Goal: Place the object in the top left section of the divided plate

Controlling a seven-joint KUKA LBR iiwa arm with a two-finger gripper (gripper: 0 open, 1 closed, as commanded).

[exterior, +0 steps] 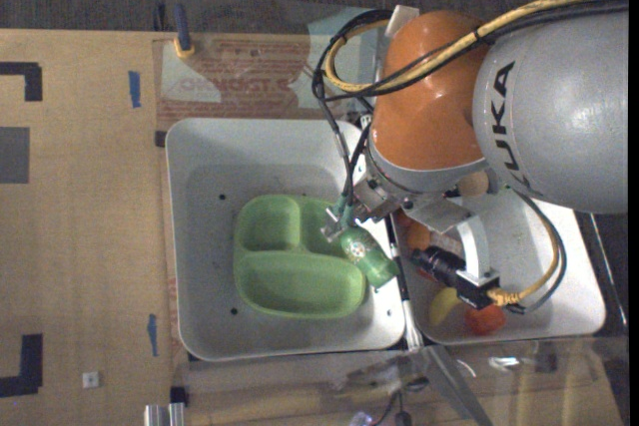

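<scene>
The grey arm (pixel 559 105) comes in from the right, its orange band (pixel 429 100) bulging over the seam between the two white bins, with black and yellow cables looping round the wrist. From under the band the wrist reaches down and left, so the gripper (pixel 337 222) sits over the right rim of the green divided plate (pixel 295 259), which lies in the left bin (pixel 200 214).

A green bottle-like object (pixel 367 257) lies just below and right of the fingertips. Its long axis runs on a slant, from upper left at the gripper to lower right toward the bin's right wall; a pale round mark shows on its upper end. It overlaps the plate's right edge and extends beyond it, near the upper right compartment.

The fingers look close together at the object's upper end, but whether they pinch it or only touch it cannot be told.

In the right bin (pixel 569 314) lie a yellow item (pixel 443 306) and a red item (pixel 484 318), near the front wall.
</scene>
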